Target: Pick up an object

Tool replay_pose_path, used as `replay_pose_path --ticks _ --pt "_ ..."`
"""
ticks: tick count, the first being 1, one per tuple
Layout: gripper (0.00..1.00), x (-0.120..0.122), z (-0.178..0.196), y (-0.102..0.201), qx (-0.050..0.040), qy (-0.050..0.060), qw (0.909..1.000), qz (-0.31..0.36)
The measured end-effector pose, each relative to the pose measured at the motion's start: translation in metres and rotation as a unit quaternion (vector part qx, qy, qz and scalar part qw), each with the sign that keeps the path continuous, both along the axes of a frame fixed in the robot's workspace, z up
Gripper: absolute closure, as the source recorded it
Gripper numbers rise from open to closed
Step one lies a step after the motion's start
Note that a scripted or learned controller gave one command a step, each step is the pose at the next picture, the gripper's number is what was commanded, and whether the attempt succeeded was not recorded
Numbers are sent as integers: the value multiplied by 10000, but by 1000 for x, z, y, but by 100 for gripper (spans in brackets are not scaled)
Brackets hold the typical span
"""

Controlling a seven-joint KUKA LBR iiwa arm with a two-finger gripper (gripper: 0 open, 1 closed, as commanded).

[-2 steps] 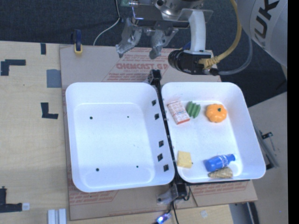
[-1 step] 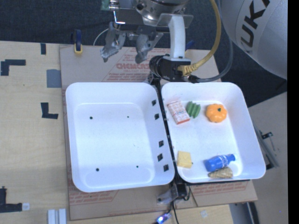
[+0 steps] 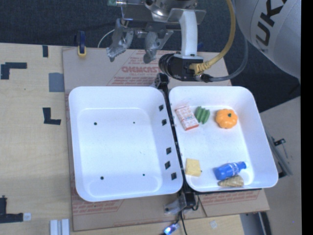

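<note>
My gripper hangs high above the back edge of the left bin, open, with nothing between its fingers. The right bin holds a small red-and-white box, a green piece beside it, and an orange pumpkin-shaped toy to the right. Near that bin's front lie a yellow block, a blue bottle on its side, and a tan crumbly piece just in front of the bottle. All of these sit well away from the gripper.
The two bins meet along a black-clipped seam. They rest on a cardboard sheet over a wooden bench. A blue-and-yellow clamp stands at the sheet's back left corner. The arm's grey body looms at the upper right.
</note>
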State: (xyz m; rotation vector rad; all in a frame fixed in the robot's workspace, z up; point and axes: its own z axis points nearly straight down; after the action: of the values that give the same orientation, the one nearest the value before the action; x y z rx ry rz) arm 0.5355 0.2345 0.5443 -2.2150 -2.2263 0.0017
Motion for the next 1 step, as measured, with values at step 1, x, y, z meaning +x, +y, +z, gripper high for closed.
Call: replay_pose_path --ticks 1 --pt "100 0 9 1 -3 6 10000 12"
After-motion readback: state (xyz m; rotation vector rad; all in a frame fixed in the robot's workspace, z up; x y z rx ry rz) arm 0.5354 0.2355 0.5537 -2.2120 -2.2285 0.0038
